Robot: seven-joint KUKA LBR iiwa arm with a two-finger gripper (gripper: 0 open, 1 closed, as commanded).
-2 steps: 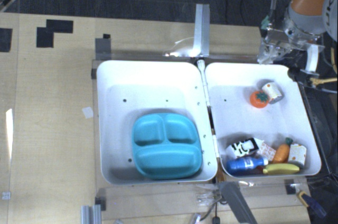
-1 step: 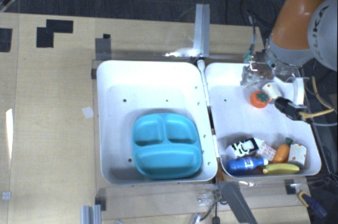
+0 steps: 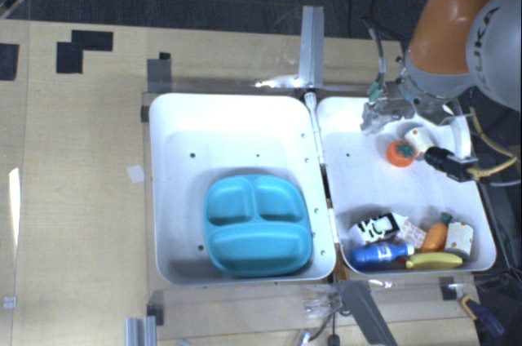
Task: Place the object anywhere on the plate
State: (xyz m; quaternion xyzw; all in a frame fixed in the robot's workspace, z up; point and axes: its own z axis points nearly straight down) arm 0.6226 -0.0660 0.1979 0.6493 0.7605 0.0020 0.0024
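**Claw up top in the right bin, plate sitting in the left**

The blue plate (image 3: pixel 258 224) lies at 6 o'clock in the left bin (image 3: pixel 175 132). The claw (image 3: pixel 382 109) hangs at 12 o'clock of the right bin (image 3: pixel 351 173), and honestly I can't tell its grip. Toys, including a banana (image 3: pixel 435 260), crowd the 6 o'clock edge; an orange round thing (image 3: pixel 400 154), maybe a tomato, sits at 2.

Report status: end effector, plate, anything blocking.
End effector over right bin, top corner; grip state unreadable. Blue plate in left bin, nothing on it. Objects piled along right bin's near edge.
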